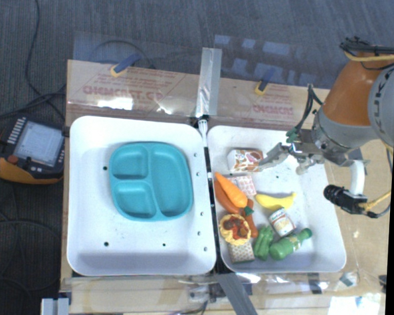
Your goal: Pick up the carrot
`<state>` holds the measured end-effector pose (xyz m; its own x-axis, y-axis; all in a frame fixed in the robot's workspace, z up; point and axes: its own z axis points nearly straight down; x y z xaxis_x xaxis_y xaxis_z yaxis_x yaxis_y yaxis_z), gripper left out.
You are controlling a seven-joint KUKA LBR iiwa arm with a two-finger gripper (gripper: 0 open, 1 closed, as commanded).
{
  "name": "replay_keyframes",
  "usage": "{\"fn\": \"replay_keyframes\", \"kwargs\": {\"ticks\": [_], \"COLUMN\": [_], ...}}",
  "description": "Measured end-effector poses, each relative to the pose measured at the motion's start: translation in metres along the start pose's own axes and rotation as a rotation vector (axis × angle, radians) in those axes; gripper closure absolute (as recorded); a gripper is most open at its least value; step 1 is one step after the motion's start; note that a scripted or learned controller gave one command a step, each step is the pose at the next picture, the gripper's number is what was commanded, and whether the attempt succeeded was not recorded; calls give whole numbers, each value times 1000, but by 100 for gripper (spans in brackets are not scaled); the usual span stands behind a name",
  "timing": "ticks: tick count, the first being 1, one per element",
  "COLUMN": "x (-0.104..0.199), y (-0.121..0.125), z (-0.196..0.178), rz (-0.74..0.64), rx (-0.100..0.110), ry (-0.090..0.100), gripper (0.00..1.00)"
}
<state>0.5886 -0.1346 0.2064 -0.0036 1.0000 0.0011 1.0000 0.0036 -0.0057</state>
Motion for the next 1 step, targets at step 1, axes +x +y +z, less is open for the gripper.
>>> {"fn": "replay_keyframes", "kwargs": {"ticks": [1], "x": [29], "y": [-11], "z": [75], "rz": [-417], "rx": [-20], "ry": [-3], "gripper": [0]}}
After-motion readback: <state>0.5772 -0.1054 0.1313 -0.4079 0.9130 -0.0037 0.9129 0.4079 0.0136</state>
